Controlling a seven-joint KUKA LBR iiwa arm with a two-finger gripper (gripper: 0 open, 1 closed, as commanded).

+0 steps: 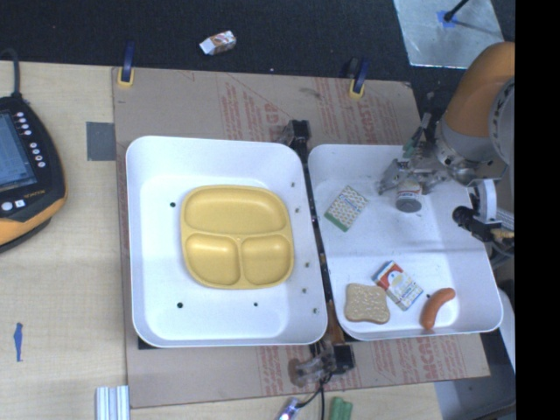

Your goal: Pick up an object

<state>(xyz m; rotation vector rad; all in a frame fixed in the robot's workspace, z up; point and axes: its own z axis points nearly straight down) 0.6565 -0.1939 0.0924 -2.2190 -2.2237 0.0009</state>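
White plastic forms both bins: the left bin (149, 234) holds a yellow divided plate (236, 234), and the right bin (490, 261) holds the loose things worth picking. A green checked packet (346, 207) lies at its far left. Along the near edge sit a slice of toast (366, 304), a small red and white carton (399, 286) just right of it, and a sausage (437, 308) near the right corner.

From the right, the grey arm reaches in, and the gripper (408, 198) hangs over the far part of the right bin, right of the packet and well apart from the near items. Whether the jaws stand apart or together cannot be told from this slant; nothing shows between them.

The packet looks the closest target. To grasp it well, the gripper should shift left until centred on it, align across its narrow side, and descend straight, since a flat packet slips easily.
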